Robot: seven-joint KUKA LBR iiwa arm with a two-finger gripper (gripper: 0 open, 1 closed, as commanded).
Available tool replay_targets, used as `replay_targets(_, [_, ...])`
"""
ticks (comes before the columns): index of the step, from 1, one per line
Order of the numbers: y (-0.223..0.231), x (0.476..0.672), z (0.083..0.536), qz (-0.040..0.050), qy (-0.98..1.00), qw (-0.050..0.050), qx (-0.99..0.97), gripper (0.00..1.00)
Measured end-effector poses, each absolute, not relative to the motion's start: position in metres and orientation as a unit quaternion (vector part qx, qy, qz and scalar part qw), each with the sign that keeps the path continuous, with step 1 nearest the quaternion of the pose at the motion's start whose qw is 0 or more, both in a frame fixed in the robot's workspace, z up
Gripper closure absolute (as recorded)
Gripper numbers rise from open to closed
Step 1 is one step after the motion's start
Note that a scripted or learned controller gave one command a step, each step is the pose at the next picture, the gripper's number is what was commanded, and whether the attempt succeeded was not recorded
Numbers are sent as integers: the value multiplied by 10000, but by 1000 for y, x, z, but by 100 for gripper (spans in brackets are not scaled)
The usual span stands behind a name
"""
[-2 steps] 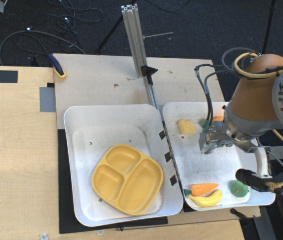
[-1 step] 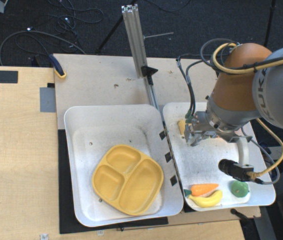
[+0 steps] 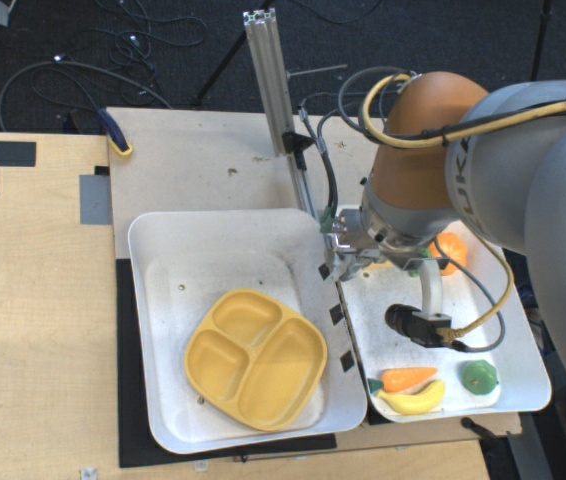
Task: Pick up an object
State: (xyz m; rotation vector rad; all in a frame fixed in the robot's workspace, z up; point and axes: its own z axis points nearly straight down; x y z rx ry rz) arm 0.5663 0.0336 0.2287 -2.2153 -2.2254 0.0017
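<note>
My gripper (image 3: 349,256) hangs over the far left corner of the right bin (image 3: 526,392), close to the wall shared with the left bin (image 3: 168,268). The bulky wrist above hides much of it. In the right bin, an orange fruit (image 3: 452,250) peeks out from under the arm at the far side. A carrot (image 3: 408,378), a yellow banana (image 3: 416,400) and a green round fruit (image 3: 479,376) lie along the near edge. I see nothing held by the gripper.
A yellow divided plate (image 3: 255,358) lies in the near half of the left bin. An upright aluminium post (image 3: 268,78) stands behind the bins. Cables run across the dark floor at the back.
</note>
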Motion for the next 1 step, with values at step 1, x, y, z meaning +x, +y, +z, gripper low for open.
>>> replay_targets(1, [74, 586, 223, 6, -7085, 11, -7057, 100])
